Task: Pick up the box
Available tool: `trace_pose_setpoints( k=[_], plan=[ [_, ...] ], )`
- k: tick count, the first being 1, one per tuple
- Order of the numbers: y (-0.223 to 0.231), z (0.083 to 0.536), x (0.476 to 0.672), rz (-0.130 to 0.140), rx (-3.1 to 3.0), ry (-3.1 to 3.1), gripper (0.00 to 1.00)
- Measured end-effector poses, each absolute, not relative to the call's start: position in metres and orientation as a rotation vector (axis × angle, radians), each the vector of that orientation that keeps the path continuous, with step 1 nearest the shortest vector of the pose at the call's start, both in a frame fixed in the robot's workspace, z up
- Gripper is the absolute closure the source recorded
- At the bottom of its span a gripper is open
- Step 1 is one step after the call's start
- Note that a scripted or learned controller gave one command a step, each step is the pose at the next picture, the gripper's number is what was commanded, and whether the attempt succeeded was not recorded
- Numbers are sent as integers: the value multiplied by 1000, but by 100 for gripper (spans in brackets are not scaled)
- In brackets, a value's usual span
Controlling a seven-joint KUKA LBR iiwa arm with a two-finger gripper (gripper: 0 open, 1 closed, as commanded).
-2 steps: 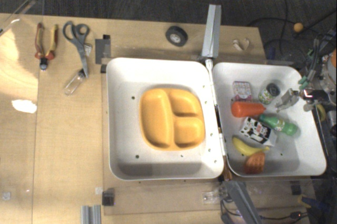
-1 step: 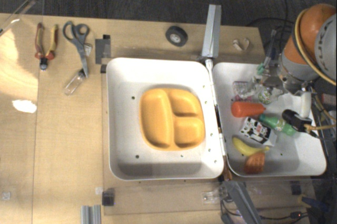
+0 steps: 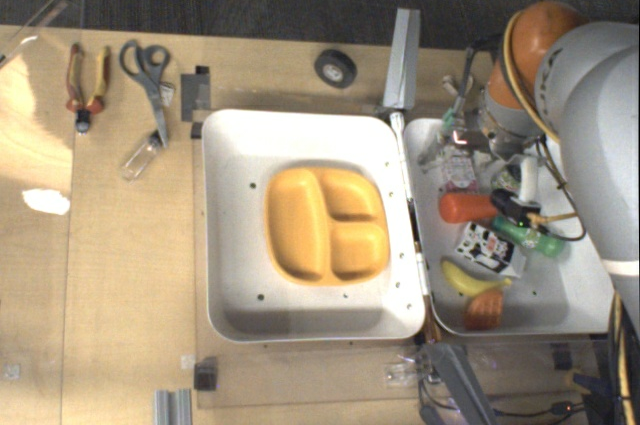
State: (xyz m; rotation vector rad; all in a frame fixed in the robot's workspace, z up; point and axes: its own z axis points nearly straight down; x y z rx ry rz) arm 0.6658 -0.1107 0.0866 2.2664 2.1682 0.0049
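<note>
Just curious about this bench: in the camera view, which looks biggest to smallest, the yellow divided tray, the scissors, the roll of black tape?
1. Yellow divided tray, clearly largest.
2. Scissors.
3. Roll of black tape, smallest.

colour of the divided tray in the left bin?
Yellow-orange divided tray, plain, no pattern; camera view.

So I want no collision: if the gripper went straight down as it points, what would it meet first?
Probably the clear item at the right bin's far end, just beneath the gripper, not the box. Depth is hard to judge from this slanted view.
</note>
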Motion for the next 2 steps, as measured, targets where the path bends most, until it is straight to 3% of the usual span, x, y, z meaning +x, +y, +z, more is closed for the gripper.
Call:
trace_pose_setpoints(
  k=[1, 2],
  plan=[
    [-110, 99, 668, 8, 2254, 2172, 100],
    [-111, 197, 670, 6, 2382, 2041, 100]
  ],
)
